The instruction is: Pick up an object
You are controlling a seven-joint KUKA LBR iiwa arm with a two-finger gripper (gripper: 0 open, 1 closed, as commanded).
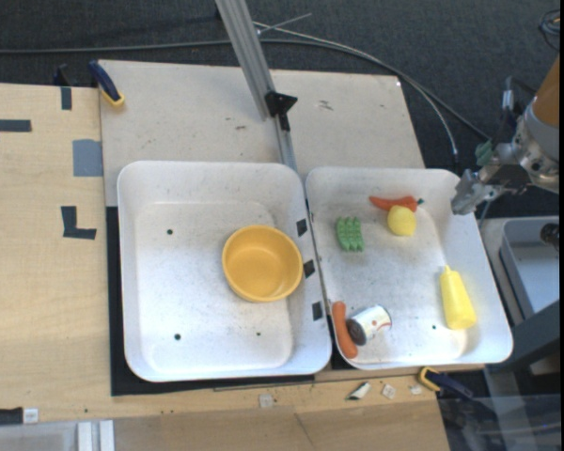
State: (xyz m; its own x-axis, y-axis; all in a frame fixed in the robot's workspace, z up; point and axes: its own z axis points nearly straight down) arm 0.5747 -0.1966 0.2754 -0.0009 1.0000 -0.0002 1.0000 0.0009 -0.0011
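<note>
My gripper (468, 194) hangs over the far right corner of the right bin (423, 350), beside its rim. It is apart from every object in the bin. Nearest to it are a small yellow lemon-like piece (402, 221) and a red-orange pepper (393, 201) just behind that piece. A green ridged block (350, 233) lies further left. A long yellow piece (457, 299) rests by the right wall. At the front lie an orange carrot (343, 329) and a small white and dark item (369, 323). A yellow bowl (260, 263) sits in the left bin (150, 252).
A slanted metal pole (249, 54) comes down to the gap between the bins at the back. Cables run over the dark floor behind. A blue and yellow clamp (106, 83) sits at the back left, another clamp (442, 381) at the front right.
</note>
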